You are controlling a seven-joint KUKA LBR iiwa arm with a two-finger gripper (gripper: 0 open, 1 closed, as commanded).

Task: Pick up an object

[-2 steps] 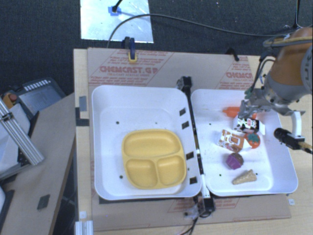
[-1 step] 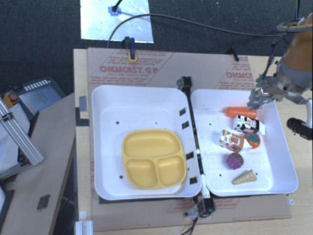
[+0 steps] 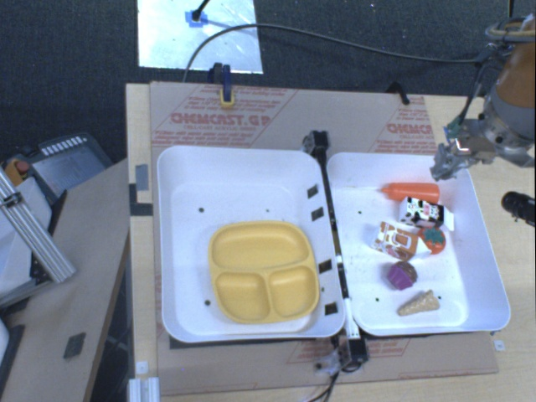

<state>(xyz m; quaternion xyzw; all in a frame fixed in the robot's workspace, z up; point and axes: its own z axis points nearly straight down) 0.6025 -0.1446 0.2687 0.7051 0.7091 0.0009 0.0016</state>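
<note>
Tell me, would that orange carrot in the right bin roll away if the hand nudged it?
Probably. The carrot looks long and rounded, lying on its side on the bin's smooth floor, so a sideways nudge could roll it. It looks like a plastic toy, so likely light and stiff, maybe slippery to pinch.

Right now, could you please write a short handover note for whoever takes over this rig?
End effector: above the right bin's far right corner, holding nothing.
Right bin: orange carrot, black-and-white item, small printed box, round orange-teal toy, purple toy, tan wedge.
Left bin: yellow divided tray.
Done: nothing lifted.
Left: pick one object; the carrot lies closest.
</note>
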